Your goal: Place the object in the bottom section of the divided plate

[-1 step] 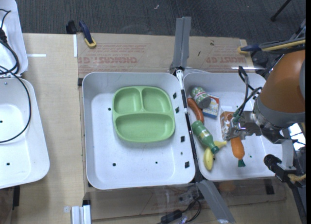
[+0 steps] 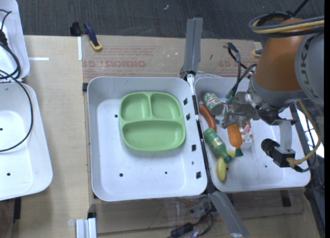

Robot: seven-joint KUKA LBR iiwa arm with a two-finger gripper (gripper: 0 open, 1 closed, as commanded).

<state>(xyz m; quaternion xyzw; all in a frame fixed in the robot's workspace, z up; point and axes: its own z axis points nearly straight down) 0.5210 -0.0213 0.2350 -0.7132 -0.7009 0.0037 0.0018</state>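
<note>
A green divided plate (image 2: 152, 121) is seen in the left bin (image 2: 103, 144), set toward the far half of that bin and a little right of its middle. Two small sections are placed along the plate's far side and one wide section along its near side; nothing is seen lying in any of them. The white floor around the plate is marked only by a few small dark dots.

Between the two bins a grey upright bar (image 2: 193, 46) is mounted at the far edge, and the bins are joined along a shared dark rim below it.

In the right bin (image 2: 268, 177) a cluster of toy foods is gathered against the left wall. A slim orange-red piece (image 2: 207, 116) is laid nearest the divider. Just beside it, farther back, a can-like item with a green and white label (image 2: 211, 99) is seen. A green bottle (image 2: 216, 144) is laid slantwise nearer the camera, and a small yellow piece (image 2: 221, 169) is found at its near end, touching or almost touching it.

The gripper (image 2: 234, 121) is held low over this cluster. An orange carrot-shaped object (image 2: 235, 135) is seen directly beneath it, beside a white printed packet (image 2: 246, 132). Whether the carrot is gripped cannot be told. The carrot is thus located in the right bin, well apart from the plate.

The arm's orange band (image 2: 281, 56) is seen above, at the right.
</note>
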